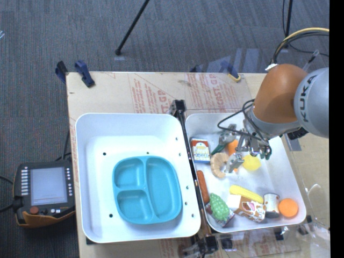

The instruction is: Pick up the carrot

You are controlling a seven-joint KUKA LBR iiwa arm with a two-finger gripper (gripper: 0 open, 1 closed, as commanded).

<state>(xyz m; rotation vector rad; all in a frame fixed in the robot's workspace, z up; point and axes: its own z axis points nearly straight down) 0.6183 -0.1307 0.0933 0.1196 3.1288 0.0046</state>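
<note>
The carrot [231,147] is a small orange piece with a green top, lying in the upper middle of the right bin [293,181]. My gripper [235,157] reaches in from the right and hangs right over it, its metal parts partly covering the carrot's lower right side. The frame does not show whether the carrot is held. The grey arm with its orange band [279,93] stands over the bin's upper right corner.
Crowded around the carrot are a small red-labelled carton [200,149], a tan bread piece [217,165] and a yellow lemon [252,163]. A red sausage [202,186], a green item [219,207], a yellow banana [246,193], a can [271,203] and an orange [288,207] lie lower. The left bin [97,138] holds a blue divided plate [146,190].
</note>
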